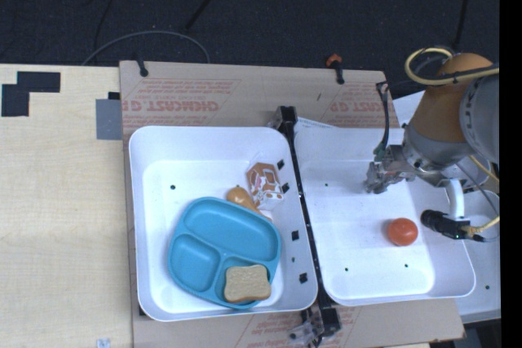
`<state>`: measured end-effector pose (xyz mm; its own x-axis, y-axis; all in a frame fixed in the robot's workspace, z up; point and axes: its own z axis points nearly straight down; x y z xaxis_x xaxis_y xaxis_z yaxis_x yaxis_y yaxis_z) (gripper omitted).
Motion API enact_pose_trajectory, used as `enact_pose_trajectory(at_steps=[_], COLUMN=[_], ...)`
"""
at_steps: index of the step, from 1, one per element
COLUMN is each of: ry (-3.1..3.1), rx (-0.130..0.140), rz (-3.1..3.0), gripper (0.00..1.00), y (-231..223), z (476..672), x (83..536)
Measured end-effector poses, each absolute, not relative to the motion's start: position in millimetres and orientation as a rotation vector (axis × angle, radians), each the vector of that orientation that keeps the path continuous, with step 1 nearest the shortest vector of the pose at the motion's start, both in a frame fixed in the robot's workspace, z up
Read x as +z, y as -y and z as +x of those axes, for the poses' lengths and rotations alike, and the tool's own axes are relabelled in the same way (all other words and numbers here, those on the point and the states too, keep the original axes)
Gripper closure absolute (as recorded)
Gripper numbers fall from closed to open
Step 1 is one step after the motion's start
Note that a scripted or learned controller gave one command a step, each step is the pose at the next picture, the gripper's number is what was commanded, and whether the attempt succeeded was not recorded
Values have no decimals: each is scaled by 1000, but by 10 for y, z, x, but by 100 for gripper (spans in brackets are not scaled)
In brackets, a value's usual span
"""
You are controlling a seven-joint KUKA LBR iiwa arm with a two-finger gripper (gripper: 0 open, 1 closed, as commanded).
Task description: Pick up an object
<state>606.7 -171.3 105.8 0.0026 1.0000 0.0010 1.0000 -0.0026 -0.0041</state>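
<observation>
Bread slice (247, 284) lies on blue tray (214, 244); pincer (380, 179), state unclear, hangs above red ball (402, 231).

Single fixed camera above bench (57, 200), slanted down, both bins (151, 144) in frame

The light wood bench (57, 200) carries a printed cardboard sheet (245, 98). Two shallow white bins rest on the sheet: left bin (151, 167) and right bin (342, 167), touching along a black divider (298, 208).

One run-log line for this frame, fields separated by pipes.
gripper over right bin, holding nothing seen | red ball loose in right bin | blue tray with bread slice in left bin
</observation>
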Motion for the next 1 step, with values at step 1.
enact_pose_trajectory(at_steps=[1], ry=[2224], rx=[-2], rz=[-2221], gripper=[100], y=[1712], z=[6154], x=[1647])
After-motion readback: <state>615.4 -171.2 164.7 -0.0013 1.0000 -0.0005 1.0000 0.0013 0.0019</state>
